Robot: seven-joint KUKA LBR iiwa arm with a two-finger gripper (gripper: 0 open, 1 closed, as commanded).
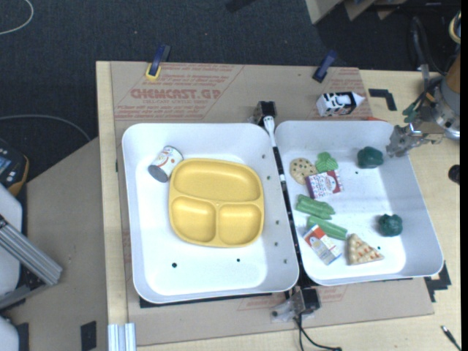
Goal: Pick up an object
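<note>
My gripper point(404, 140) hangs over the far right rim of the right bin point(424, 196), just right of a dark green lump point(370, 156); nothing shows held in it. The right bin holds a cookie point(300, 169), a green leafy piece point(327, 161), a red packet point(323, 184), two green bean pods point(316, 208), a small red and white carton point(322, 244), a pizza slice point(361, 251) and a second dark green lump point(390, 224).
The left bin point(142, 218) holds a yellow divided plate point(216, 202) and a small tipped cup point(165, 163). A black and white toy point(339, 103) lies on the cardboard behind the right bin. Clamps point(155, 63) hold the board's far edge.
</note>
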